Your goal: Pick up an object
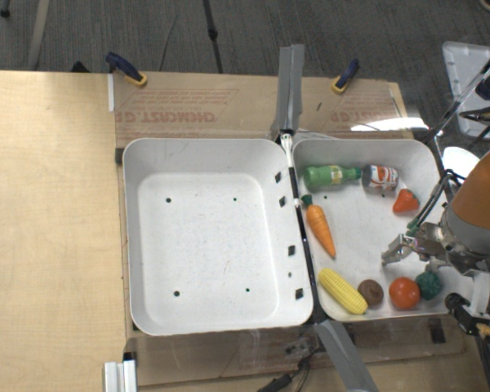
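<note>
Just above the tomato (404, 293), jaws (398, 251) apart, clamping nothing, carrot (320, 229) leftward.

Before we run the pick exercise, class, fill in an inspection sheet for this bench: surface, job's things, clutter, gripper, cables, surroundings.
Surface: wooden bench bearing left bin and right bin, side by side.
Job's things: all in the right bin: green bottle, small can, strawberry, carrot, corn cob, brown round piece, tomato, dark green piece.
Clutter: nothing seen.
Gripper: gripper low over the right bin's right side, holding nothing.
Cables: black cable at the front edge.
Surroundings: two clamps on the cardboard sheet; tripod legs on grey floor.
</note>
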`<action>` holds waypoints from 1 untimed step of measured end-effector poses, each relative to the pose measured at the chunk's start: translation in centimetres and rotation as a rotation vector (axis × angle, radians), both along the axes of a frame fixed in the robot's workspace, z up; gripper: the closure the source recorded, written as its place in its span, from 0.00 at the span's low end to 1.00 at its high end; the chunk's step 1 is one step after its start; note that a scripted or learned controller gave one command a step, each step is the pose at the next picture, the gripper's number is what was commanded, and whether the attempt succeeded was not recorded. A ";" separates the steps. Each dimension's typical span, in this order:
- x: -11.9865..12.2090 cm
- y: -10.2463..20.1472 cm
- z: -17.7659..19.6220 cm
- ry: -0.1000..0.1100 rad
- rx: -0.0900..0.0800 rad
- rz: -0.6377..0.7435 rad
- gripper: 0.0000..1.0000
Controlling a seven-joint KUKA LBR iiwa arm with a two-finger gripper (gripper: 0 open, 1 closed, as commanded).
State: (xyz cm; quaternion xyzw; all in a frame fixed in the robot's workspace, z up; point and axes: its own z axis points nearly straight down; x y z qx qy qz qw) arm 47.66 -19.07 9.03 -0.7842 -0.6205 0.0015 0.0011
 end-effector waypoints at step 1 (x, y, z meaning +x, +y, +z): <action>0.0 8.5 0.1 0.000 0.002 0.238 0.00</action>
